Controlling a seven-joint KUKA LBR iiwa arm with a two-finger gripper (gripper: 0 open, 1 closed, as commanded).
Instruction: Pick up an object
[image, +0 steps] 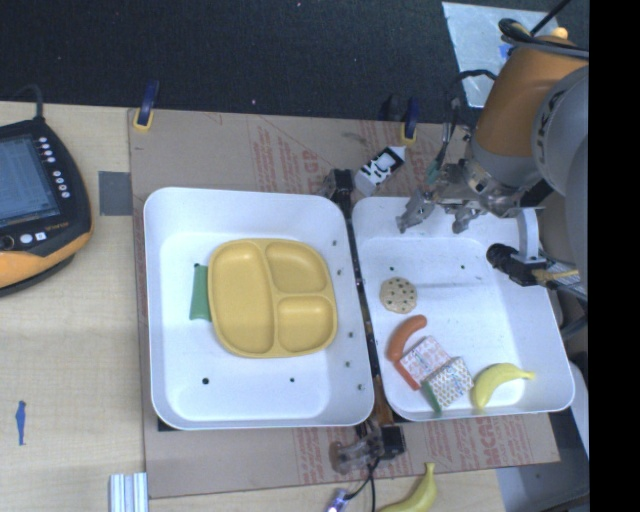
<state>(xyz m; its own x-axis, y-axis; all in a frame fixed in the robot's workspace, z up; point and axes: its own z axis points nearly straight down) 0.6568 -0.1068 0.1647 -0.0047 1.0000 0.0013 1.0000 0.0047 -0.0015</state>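
Camera view — green item (200, 292) half-hidden under yellow tray (273, 297)

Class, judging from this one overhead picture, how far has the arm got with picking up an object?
Done: nothing lifted. The cookie, sausage and banana lie in the right bin. In hand: the gripper hangs open near the bin's far edge, holding nothing. Left: descend, grip, lift.

In the right bin (540, 300), a round speckled cookie (398, 293) is seen lying flat near the left wall. Nearer, an orange-red hot dog (405, 335) is laid at a slant, touching a checkered packet (436, 371). A yellow banana (499, 383) is curved at the near right corner.
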